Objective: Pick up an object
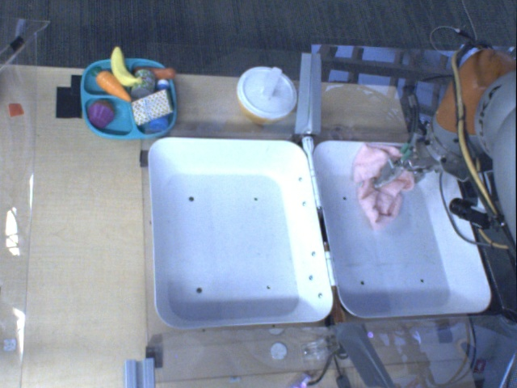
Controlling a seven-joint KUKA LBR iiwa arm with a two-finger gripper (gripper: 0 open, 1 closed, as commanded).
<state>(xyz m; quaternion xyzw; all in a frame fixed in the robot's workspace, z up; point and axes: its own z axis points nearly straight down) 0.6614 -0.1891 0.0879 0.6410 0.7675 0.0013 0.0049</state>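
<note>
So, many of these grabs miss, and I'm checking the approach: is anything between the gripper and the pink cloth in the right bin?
Nothing visible stands between them. The gripper is already at the pink cloth, over its upper right part, in the right bin.

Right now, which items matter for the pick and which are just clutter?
In play:
- pink cloth, crumpled in the right bin
- gripper, down at the cloth's right side

Lying about:
- left bin
- blue tray of toy food, back left on the bench
- white lidded cup, behind the bins
</note>
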